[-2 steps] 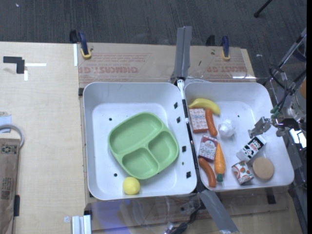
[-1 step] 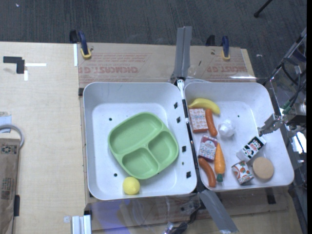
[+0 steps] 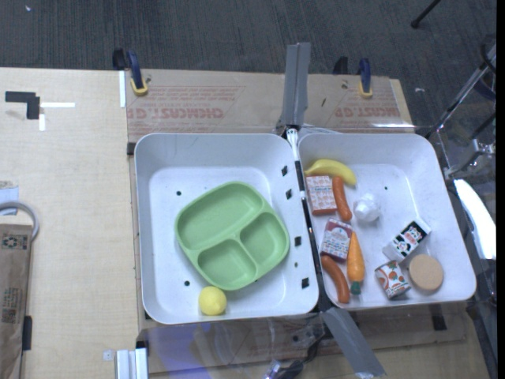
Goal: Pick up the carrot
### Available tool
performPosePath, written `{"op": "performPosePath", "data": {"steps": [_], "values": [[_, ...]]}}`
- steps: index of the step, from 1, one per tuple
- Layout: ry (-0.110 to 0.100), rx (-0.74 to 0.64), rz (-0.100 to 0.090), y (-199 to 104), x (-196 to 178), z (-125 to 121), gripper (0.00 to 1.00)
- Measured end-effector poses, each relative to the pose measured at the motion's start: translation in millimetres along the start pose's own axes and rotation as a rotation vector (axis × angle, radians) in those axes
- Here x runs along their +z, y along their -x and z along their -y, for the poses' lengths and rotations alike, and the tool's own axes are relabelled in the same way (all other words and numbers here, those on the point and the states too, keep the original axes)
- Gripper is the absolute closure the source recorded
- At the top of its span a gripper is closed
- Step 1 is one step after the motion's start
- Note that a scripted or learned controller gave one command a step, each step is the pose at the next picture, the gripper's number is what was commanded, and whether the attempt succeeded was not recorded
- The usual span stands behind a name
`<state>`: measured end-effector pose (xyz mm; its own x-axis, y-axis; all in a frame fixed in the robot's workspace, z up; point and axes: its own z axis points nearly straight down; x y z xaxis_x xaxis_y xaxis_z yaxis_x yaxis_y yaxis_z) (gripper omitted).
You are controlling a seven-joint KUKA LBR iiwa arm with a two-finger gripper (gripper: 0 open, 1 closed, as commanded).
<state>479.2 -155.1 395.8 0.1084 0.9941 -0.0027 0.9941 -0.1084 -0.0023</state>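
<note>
Two shallow white plastic bins with rounded corners are set side by side on a pale wooden bench (image 3: 71,212). The carrot (image 3: 356,260) is found in the right bin (image 3: 442,172), at about 7 o'clock from that bin's centre. It is a smooth, tapered orange piece laid almost along the 12-to-6 line, with a small green stub at its 6 o'clock end. A red and white printed carton (image 3: 337,239) is just beside it at 10 o'clock, and a glossy red-orange sausage (image 3: 335,279) lies close at 7 o'clock. Further towards 12 o'clock, a curved yellow banana (image 3: 331,169), a second carton (image 3: 319,194) and another sausage (image 3: 342,199) are seen. A crumpled white lump (image 3: 365,208) is at 1 o'clock of the carrot. A black and white carton (image 3: 408,239), a small red carton (image 3: 392,279) and a flat round tan disc (image 3: 426,273) are grouped at 3 o'clock. In the left bin (image 3: 158,172), a matte green plate (image 3: 231,234) with three compartments and a yellow ball-shaped lemon (image 3: 211,300) are held. Whether the pincer is open or closed cannot be told.
</note>
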Motion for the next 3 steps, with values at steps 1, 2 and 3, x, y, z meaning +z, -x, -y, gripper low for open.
{"op": "performPosePath", "data": {"steps": [1,2,3], "values": [[-0.001,-0.206,-0.001,-56,27,6,0.00],[-0.001,-0.293,-0.002,-8,87,-2,0.00],[-0.001,-0.293,-0.002,-8,87,-2,0.00]]}}
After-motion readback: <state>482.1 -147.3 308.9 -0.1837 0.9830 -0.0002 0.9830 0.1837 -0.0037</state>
